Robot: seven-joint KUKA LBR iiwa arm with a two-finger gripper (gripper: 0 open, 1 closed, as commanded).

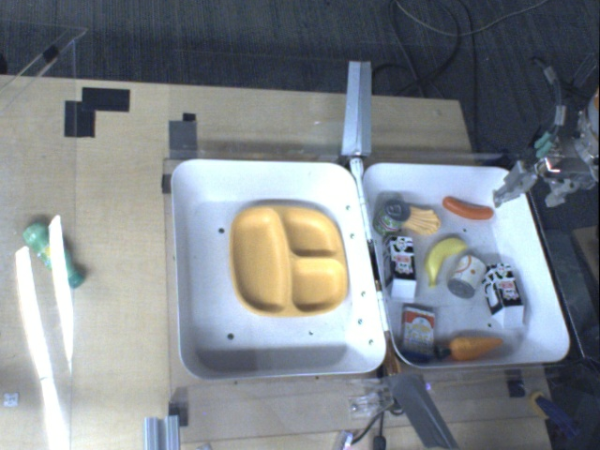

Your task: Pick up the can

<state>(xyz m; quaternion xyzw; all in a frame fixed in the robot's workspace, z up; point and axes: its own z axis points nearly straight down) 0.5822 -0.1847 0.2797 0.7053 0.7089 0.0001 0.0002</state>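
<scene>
Gripper (539, 178), finger state unclear, hovers at right bin's far-right rim (539, 218); small grey-white cylindrical can (465, 276) touches yellow banana (443, 256) — misgrasp risk.

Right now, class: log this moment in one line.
gripper: over right bin far corner, holding nothing | can: lying in bin beside banana | pick: pending

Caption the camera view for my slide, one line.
Tool at the right bin's far corner, apart from the can lying beside a banana; yellow tray in left bin.
</scene>
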